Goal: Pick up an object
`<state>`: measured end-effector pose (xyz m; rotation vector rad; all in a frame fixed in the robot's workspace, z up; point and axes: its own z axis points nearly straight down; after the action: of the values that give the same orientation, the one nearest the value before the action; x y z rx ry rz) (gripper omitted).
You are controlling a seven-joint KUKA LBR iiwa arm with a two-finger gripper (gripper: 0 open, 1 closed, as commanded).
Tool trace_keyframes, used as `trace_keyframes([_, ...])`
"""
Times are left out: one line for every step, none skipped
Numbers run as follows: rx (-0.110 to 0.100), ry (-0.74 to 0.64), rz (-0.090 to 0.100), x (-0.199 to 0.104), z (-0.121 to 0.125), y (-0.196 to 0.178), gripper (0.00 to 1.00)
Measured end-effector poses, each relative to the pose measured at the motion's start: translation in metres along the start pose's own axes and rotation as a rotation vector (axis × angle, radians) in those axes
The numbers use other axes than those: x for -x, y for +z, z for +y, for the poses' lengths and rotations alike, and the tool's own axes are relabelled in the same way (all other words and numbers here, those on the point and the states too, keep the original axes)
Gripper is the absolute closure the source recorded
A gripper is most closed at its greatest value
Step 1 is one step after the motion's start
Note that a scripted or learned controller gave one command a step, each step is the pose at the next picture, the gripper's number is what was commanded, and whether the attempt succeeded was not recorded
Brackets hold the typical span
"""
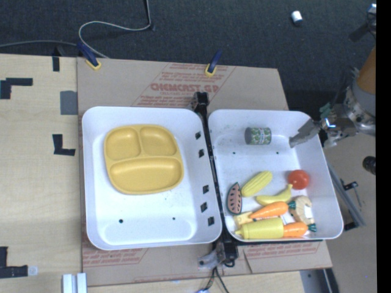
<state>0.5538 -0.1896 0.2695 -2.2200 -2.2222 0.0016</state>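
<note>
**Gripper poised at the right bin's edge, toy food waiting below**

The gripper (308, 133) hovers over the far right rim of the right bin (278, 118), carrying nothing; whether its fingers are spread or pressed together I cannot tell. The nearest candidate is a small green can (258, 135), lying on its side in the far part of that bin, apart from the rest. It looks light and rigid, but round, so it may roll; pinching across its body seems safest. Nearer the front lie a corn cob (256, 182), tomato (298, 178), banana (275, 196), carrot (269, 210) and watermelon slice (234, 198), crowded together. A yellow divided plate (144, 159) sits in the left bin (146, 227).
</note>
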Motion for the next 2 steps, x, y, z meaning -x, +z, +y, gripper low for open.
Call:
trace_keyframes([-0.003,0.0,0.002,-0.018,0.042,0.161,0.0])
trace_keyframes([-0.008,-0.004,0.005,-0.031,0.097,0.184,0.0])
